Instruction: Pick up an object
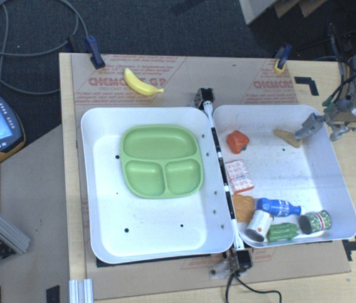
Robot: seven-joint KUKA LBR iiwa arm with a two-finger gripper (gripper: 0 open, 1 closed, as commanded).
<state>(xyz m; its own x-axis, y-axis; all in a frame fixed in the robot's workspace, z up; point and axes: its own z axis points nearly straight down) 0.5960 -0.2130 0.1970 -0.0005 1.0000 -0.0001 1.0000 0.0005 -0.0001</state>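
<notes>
End effector (309, 127), state indeterminate, hovers by tan block (286, 137): likely light, rigid; grip across its narrow sides.

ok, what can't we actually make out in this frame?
- Gripper, camera view: small and blurred, and the arm is cut off by the right edge.
- Tan object by the gripper: too small to identify, contact unclear.
- Packet: print too small to read.
- Cup, blue bottle, green item, can: crowded and overlapping.
</notes>
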